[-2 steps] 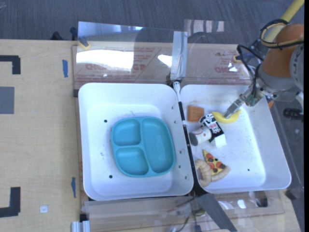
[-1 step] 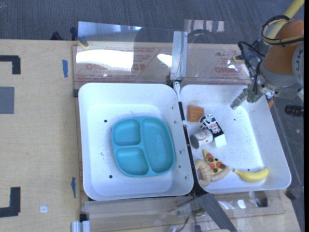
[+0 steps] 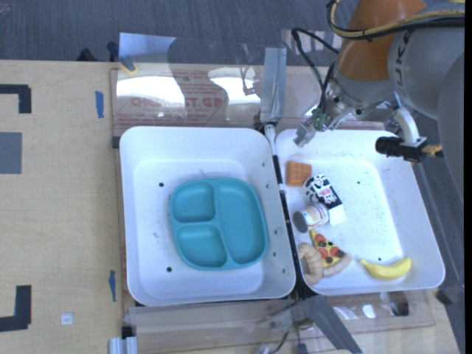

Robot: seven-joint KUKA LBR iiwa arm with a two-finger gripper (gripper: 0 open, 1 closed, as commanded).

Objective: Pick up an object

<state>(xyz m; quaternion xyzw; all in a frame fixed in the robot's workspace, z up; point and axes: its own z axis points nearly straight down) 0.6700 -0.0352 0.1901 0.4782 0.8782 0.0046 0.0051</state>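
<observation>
Banana (image 3: 386, 268) at right bin (image 3: 402, 198) near corner, we note tool (image 3: 311, 129) above far rim, well apart from it, finger state we cannot tell, teal tray (image 3: 218, 222) in left bin (image 3: 147, 198)

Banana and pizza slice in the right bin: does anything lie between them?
No. In the camera view, the stretch of white bin floor between the banana and the pizza slice is bare.
</observation>
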